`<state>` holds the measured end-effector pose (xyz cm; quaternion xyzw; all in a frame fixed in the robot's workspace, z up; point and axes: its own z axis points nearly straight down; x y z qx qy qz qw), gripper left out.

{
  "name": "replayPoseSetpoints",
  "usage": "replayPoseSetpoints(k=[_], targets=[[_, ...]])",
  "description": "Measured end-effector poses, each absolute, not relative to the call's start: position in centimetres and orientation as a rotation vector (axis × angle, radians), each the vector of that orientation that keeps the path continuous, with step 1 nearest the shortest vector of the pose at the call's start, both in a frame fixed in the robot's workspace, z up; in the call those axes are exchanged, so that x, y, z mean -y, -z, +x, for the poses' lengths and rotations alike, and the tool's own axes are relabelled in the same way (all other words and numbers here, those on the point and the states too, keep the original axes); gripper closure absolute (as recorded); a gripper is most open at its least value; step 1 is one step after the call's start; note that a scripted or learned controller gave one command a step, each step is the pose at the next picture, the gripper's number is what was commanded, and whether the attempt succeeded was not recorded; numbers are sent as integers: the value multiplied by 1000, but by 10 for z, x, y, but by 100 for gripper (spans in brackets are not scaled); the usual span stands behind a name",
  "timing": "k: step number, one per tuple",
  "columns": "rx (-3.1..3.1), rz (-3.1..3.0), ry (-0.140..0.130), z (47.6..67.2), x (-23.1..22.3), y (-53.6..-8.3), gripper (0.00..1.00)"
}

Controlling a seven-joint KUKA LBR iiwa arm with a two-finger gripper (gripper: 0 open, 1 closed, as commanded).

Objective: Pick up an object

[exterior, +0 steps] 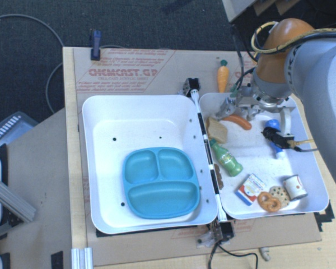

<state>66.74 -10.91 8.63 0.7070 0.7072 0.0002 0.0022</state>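
1. The arm (316,66) reaches in from the right and ends over the far corner of the right bin (257,164), near the wall it shares with the left bin (98,144).
2. The gripper (242,109) hangs low over that corner; whether it is released or clenched cannot be told, since the wrist hardware crowds it from above.
3. Nothing can be seen held in it.
4. The sausage (238,122) is the closest thing to it. It lies on the bin floor just on the near side of the gripper, slanting across the corner; the view does not settle whether the two touch.
5. A slice of bread (217,131) lies just beside the sausage's left end, against the shared wall.
6. Nearer the camera along that wall lies a green bottle (227,159) on its side, its cap pointing toward the bread.
7. At the near end of the right bin, well apart from the gripper, sit four things close together: a small box (250,189), a pretzel (268,201), a cookie (279,193) touching the pretzel, and a can (295,187) on its side.
8. The left bin holds a blue divided plate (161,182), lying flat toward its near side.
9. Outside the bins, on the bench (129,72) beyond the right bin's far edge, lies a carrot (223,78).
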Motion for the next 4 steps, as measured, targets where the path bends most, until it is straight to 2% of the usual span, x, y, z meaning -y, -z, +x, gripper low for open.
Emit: replayPoseSetpoints(k=[1,3,4], targets=[[-2222,2221,0,667,92,-85,0],[-2222,2221,2,667,92,-85,0],[-2221,2222,1,637,94,-85,0]])
